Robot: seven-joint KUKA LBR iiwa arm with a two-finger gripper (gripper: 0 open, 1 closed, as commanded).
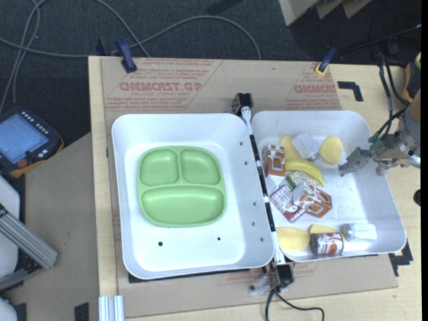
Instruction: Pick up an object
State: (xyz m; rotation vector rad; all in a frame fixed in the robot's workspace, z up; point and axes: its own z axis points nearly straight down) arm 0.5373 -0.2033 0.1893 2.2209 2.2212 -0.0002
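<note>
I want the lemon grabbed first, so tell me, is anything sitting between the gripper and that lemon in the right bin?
Nothing visible does. The gripper hangs over the right bin's bare floor, and the lemon lies just to its left with open white floor between them.

Both bins are seen as white; the left bin point(127, 179) carries a light green divided plate point(180, 186). In the right bin point(384, 206), a yellow banana point(301, 162), yellow lemon point(331, 149) and red-and-white can point(326, 244) are seen. Red lettering is printed on the brown board point(200, 79).

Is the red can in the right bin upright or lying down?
Lying down: the red can shows its long side, next to a white tube.
</note>
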